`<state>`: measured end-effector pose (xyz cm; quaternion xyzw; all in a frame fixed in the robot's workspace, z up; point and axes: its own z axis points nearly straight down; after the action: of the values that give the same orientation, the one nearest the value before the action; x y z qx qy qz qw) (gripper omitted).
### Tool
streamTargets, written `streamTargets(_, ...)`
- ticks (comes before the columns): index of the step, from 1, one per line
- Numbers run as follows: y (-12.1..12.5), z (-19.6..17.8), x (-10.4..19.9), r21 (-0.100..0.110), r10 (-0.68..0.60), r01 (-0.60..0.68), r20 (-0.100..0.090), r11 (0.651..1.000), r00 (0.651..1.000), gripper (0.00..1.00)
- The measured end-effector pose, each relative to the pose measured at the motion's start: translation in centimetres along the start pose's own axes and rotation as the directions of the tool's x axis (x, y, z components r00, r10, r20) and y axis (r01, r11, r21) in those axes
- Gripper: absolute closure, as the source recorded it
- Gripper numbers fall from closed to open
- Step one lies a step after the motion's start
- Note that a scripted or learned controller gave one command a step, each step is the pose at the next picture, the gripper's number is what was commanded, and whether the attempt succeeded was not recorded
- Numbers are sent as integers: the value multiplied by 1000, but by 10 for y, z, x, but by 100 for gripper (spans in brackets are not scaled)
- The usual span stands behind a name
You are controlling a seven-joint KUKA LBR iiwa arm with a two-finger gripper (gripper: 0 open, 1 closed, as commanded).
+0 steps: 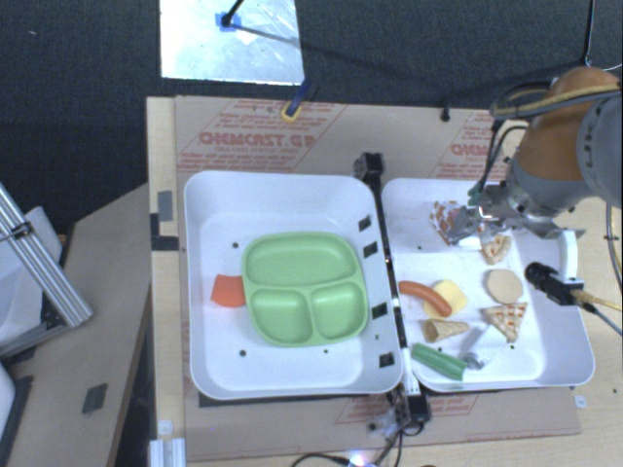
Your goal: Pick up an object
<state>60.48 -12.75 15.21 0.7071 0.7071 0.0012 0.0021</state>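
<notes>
The right bin [574, 358] is full of play food. There is a red and white snack [448, 220] near the back, and the claw [477, 224] sits right beside it, touching or almost touching. It is too blurry to tell how the claw is set or if it grips anything. Just by the claw lies a small pizza slice [495, 248]. In front of that is a round tan cookie [503, 285] and another pizza slice [508, 318]. In the middle of the bin a red hot dog [425, 297] leans on a yellow cheese piece [450, 295]. Nearer the front lie a small tan wedge [443, 330], a grey piece [472, 343] and a green stick [437, 361].

The left bin [209, 261] holds a green tray [302, 288] with three parts and an orange block [229, 291] just beside it. Both bins rest on the tabletop [161, 163].
</notes>
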Motion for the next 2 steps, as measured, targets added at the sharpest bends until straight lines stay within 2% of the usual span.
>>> streamTargets(1, 11, -59, -4, -3, -4, 4, 1, 1000, 1000, 100)
streamTargets(2, 12, -73, -4, 1, -4, 4, -1, 1000, 1000, 100)
